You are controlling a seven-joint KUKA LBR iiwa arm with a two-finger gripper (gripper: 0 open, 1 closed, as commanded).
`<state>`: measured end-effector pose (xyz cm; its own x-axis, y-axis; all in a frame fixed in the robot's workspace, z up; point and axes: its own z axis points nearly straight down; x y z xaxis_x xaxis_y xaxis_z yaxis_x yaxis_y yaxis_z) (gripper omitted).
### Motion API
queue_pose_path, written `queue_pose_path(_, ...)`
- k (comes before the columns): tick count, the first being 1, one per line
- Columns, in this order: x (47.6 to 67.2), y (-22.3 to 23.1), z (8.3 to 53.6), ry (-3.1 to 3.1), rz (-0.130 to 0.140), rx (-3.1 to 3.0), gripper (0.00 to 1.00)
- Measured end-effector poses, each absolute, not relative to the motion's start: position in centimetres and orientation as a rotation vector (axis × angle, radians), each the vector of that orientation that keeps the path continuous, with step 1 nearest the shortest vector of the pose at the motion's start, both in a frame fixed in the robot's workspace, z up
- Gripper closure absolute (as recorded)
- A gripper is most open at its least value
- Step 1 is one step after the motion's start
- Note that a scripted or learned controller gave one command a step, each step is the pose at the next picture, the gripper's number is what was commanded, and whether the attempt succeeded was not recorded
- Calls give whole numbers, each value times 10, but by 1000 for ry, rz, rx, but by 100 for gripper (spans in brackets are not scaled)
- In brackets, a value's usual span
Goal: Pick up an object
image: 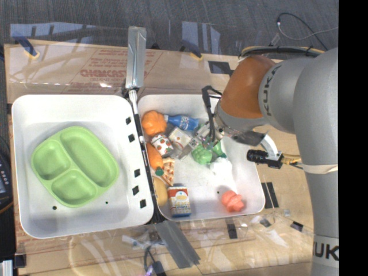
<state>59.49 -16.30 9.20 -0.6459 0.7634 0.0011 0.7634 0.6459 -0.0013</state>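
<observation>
Grey-armed and reaching into the right-hand shallow white bin (253,203), lowering the two-finger gripper (209,141) onto a small green plastic toy (202,156); grip impossible to tell. Risking a glancing miss, with a white carton (179,137) crowding just beside.

Claw (206,138) fingertips behind green toy (203,154)

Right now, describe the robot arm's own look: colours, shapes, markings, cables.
The thick, rounded grey metal arm carries a glossy orange band above the wrist. Dark KUKA lettering marks the grey shell beside the band and near the base. Thin black cables loop behind it. The pincer is dark metal.
</observation>
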Motion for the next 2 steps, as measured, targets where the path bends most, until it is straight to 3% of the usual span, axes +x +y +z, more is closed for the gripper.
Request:
queue_pose_path(1, 545, -211, 99, -2887, 0, -1246, 0)
queue_pose_path(2, 625, -211, 184, -2993, 1, -971, 0)
